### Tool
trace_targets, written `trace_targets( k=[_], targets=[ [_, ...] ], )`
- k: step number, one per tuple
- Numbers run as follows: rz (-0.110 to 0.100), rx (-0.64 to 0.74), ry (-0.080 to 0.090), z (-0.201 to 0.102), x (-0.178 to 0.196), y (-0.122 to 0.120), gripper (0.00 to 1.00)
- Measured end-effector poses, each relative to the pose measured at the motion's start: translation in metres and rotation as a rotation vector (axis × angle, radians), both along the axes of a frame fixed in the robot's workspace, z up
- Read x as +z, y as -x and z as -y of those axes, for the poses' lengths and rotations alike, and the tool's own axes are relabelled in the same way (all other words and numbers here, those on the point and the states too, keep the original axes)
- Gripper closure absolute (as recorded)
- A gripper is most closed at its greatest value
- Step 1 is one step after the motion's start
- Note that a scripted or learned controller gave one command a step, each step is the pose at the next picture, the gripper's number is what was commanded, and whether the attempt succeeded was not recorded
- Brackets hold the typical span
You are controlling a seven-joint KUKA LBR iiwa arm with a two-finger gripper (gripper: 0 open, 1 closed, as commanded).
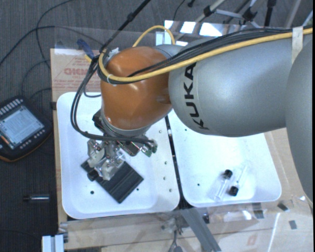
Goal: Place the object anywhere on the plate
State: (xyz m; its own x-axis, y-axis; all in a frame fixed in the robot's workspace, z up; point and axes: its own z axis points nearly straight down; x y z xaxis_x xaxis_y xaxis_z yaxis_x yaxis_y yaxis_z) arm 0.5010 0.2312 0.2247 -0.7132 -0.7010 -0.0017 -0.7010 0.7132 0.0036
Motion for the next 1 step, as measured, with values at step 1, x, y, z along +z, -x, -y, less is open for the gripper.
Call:
trace_targets(
  k=[1],
  targets=[
    [0.003, 0.319, -0.001, 0.0028, -0.0016, -0.0681, 1.0]
  ],
)
